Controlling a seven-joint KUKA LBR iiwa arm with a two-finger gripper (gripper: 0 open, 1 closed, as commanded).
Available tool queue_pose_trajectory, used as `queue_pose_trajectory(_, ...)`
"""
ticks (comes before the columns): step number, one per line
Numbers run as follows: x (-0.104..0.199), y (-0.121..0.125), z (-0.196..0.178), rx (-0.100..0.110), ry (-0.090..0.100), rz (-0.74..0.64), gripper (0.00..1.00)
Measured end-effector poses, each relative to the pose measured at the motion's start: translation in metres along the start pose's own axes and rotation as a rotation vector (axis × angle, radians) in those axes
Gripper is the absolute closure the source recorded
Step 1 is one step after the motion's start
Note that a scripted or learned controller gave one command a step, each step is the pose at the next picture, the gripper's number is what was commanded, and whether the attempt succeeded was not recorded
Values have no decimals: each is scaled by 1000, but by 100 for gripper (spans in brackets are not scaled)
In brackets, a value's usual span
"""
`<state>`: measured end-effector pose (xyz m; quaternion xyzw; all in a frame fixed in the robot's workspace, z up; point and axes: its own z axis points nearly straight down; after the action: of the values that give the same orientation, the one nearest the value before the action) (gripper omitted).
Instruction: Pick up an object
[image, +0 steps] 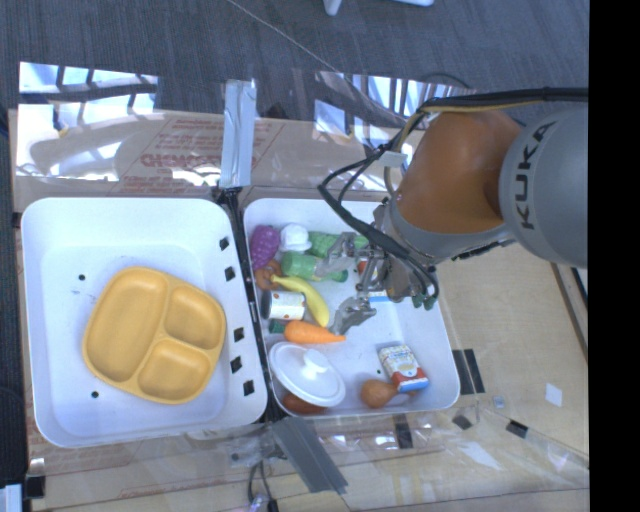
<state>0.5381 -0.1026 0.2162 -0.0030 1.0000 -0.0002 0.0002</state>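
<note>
Now the gripper (352, 290) hangs low in the right bin (440, 345), fingers spread and holding nothing.

Its lower finger (350, 315) sits just above the carrot (314, 334), the nearest candidate: smooth, hard, tapered plastic, probably light but apt to roll, so a hold across its thick middle looks safest. Touching the carrot's left end lies a curved, glossy yellow banana (306, 297). Further out are a purple grape cluster (264, 243), bumpy and easier to pinch, a green piece (300, 266), a white lidded bowl (308, 374), a small printed carton (401, 366) and a brown egg-like item (376, 393). The left bin (50, 240) holds a divided yellow tray (152, 333).
</note>
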Motion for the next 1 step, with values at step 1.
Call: queue_pose_trajectory(1,11,6,94,4,-23,28,0)
